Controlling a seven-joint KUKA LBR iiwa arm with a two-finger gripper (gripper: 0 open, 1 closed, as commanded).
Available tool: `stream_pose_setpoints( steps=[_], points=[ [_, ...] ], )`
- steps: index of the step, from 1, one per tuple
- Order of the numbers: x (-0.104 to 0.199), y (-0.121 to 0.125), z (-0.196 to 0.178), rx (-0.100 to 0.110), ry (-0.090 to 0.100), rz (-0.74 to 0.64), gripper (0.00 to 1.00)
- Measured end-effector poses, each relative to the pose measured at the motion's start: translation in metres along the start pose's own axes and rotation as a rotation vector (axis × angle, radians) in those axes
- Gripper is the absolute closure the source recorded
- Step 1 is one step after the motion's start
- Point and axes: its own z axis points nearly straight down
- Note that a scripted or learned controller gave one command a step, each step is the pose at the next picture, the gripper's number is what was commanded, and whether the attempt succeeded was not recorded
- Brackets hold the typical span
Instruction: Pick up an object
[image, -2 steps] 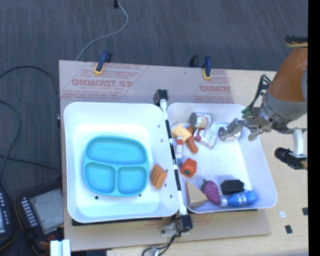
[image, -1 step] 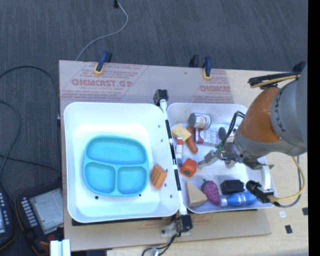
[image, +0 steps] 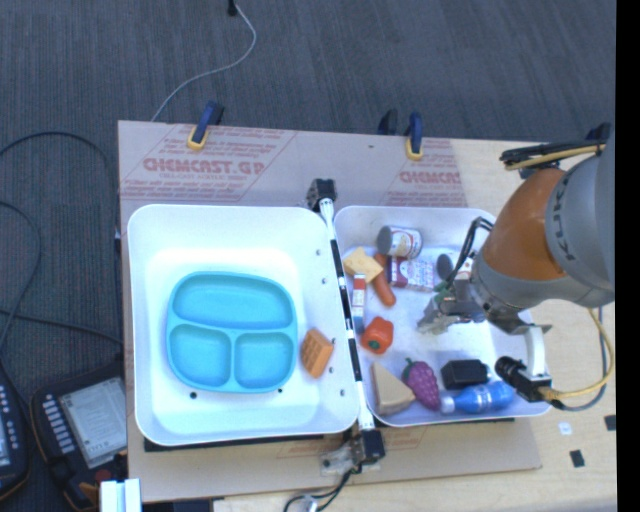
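- The grey robot arm with its orange band (image: 525, 235) reaches in from the right and bends down over the right-hand shallow white bin (image: 352, 222).
- Its two-finger metal gripper (image: 441, 312) hangs low over the middle of that bin, tips pointing down and leftward at bare white floor.
- I cannot tell how far the claw is parted; the tips blur together from above, and nothing is visibly caught between them.
- Objects lie around it, none touching it: a small orange carrot-shaped toy (image: 384, 291) and a yellow wedge (image: 362, 265) to its left, a round can with a red label (image: 403, 243) toward the back.
- Nearer the front sit an orange-red toy pepper (image: 377, 335), a tan triangular wedge (image: 391, 390), a purple bunch of toy grapes (image: 423, 382), a black blocky item (image: 464, 373) and a blue bottle (image: 482, 399).
- The left-hand white bin (image: 145, 300) holds a light blue divided plastic tray (image: 232, 330), with an orange ridged piece (image: 316, 352) just beside the tray's right edge.
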Motion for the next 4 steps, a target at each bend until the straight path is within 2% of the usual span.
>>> stream_pose_setpoints(
  steps=[1, 2, 3, 4],
  points=[
    [-0.061, -0.005, 0.009, -0.001, 0.002, -0.002, 1.0],
    [-0.08, -0.05, -0.03, 0.009, 0.001, 0.001, 1.0],
    [-0.077, -0.05, -0.029, 0.009, 0.005, -0.002, 0.0],
    [-0.022, -0.049, 0.01, 0.002, -0.003, 0.002, 0.0]
  ],
)
